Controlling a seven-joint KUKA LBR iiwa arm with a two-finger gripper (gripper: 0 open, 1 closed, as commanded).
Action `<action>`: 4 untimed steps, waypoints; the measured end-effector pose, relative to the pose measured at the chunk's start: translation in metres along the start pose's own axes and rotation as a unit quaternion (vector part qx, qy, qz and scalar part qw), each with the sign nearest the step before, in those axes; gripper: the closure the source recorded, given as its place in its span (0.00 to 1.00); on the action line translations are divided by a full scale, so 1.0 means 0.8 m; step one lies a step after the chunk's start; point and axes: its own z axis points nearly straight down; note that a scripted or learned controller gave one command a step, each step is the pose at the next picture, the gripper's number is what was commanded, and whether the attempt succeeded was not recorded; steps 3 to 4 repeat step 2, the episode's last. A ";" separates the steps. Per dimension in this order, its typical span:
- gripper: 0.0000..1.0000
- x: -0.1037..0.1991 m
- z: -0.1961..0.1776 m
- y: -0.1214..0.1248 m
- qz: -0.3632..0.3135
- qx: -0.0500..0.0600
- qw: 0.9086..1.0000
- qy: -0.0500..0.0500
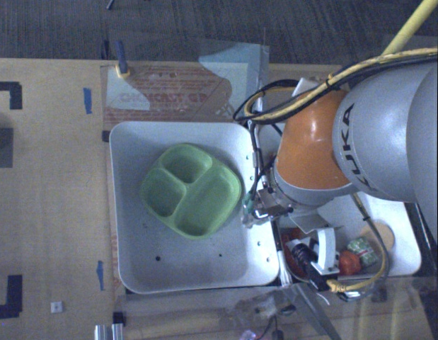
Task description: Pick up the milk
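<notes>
The arm's orange band (314,147) hangs over the right bin (410,257) and hides most of it. Below the band, the gripper (260,207) shows as a small metal part at the wall between the two bins. A white carton-like object (324,249), which may be the milk, lies in the right bin just below and right of the gripper, partly hidden by the arm and cables. I see nothing held in the gripper.
A green divided plate (192,190) lies in the left bin (134,246). In the right bin, a red item (349,263), a green patterned item (362,248) and a tan round thing (383,236) sit beside the carton. Cables (346,283) loop over that corner.
</notes>
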 end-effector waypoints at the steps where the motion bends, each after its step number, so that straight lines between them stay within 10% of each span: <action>1: 1.00 0.067 0.058 0.015 -0.138 0.001 0.990 0.001; 2: 1.00 -0.036 0.009 -0.008 -0.208 -0.002 0.978 0.000; 4: 1.00 -0.036 0.009 -0.008 -0.208 -0.002 0.978 0.000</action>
